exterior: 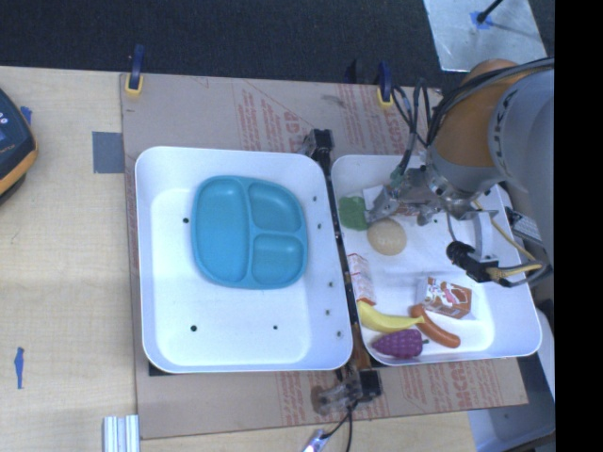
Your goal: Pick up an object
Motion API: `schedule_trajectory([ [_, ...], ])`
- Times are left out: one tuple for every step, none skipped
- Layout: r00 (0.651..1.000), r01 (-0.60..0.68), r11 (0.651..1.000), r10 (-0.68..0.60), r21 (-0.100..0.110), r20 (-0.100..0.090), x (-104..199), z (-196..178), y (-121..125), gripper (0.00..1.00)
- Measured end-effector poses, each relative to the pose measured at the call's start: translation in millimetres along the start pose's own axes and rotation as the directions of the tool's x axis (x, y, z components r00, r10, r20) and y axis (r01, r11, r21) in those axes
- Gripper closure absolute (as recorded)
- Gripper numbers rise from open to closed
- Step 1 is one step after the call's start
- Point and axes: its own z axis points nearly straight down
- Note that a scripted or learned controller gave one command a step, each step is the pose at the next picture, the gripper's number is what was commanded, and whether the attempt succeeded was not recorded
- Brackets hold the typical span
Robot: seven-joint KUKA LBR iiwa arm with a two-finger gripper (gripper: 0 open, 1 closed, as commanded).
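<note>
Where I am reaching: I am coming in from the right, and my gripper (407, 199) is hanging low over the far part of the right bin (509, 342).
State of my fingers: I cannot tell how far apart they are standing; wrist, cables and metal are running together there, and nothing is visibly sitting between them.
Nearest thing to pick: the beige ball (386, 237) is lying just beside me, toward the near side and a little left, on the bin floor.
Second candidate: the green piece (354, 213) is resting to my left, against the bin's left wall.
Other things in the bin: a yellow banana (386, 319), a purple grape bunch (399, 344), an orange-red sausage (439, 329) and a small printed packet (445, 297) are crowding the near end, well apart from me.
Long axis: the ball is round, so as I judge it, no turning of the wrist is needed; the banana and sausage are both lying roughly left to right.
Left bin: the left bin (165, 337) is carrying a blue divided plate (250, 231).
Hard to make out: my own arm is covering the bin's far right corner, and the wrapped item (359, 278) by the left wall is too blurred for me to name.
</note>
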Motion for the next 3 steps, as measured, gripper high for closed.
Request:
schedule_trajectory([
  [1.0,-0.012,1.0,0.012,0.028,-0.002,8.1,10.6,27.8,0.0],
  [1.0,-0.011,1.0,0.012,0.027,-0.002,8.3,10.7,28.0,0.0],
  [1.0,-0.012,1.0,0.012,0.026,0.0,9.2,10.8,28.0,0.0],
])
